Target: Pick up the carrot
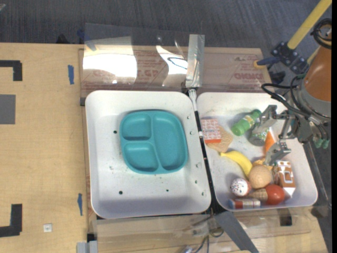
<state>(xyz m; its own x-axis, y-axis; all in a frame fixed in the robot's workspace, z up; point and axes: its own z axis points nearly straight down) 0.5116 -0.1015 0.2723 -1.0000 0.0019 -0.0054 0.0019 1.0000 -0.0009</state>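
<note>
Carrot (269, 140): you find it in the right bin (310, 186), toward that bin's right side, a short orange sliver standing roughly upright. Most of it is hidden by the hand's metal parts, so its full length and lie cannot be read.

Hand (276, 132): it sits low in the right bin, directly at the carrot. One finger (268, 112) shows to the upper left of the orange sliver and another below right, with the carrot between them; the hand appears clamped on the carrot, though cabling blurs the contact. The arm's orange band (322, 78) is cut off by the frame's right edge.

Green bottle (245, 123): lying just left of the hand, its far end is covered by the finger.

Banana (239, 161): below and left of the carrot, curved, in full view.

Snack packet (211, 130): red and white, against the right bin's left wall.

Bottom-corner cluster: you see a tan round item (259, 176), a speckled white egg shape (238, 186), a red tomato-like item (275, 194), and an orange-and-white carton (284, 174), all touching or overlapping; a red and white tube (245, 204) lies along the lower wall. Their exact kinds are hard to tell.

Left bin (100, 157): holds a teal divided plate (179, 141), well apart from the carrot.

Counter (37, 141): tan board beside the bins, with blue tape marks.
</note>
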